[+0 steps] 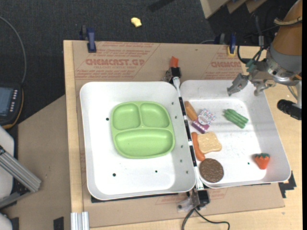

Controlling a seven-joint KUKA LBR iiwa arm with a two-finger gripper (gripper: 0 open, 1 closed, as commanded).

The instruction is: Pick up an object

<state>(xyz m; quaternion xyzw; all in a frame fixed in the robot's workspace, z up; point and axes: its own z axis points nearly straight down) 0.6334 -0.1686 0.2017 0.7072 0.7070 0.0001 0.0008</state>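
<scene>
The pincer (247,86) is held open and empty above the right bin's (268,176) far edge — clear for descent. The green bean (235,118) lies nearest, just below it.

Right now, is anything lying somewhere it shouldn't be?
Yes: a small yellow piece lies on the dark floor beyond the bench, away from both bins. The other toy foods sit in the right bin, and the green plate sits flat in the left bin.
</scene>
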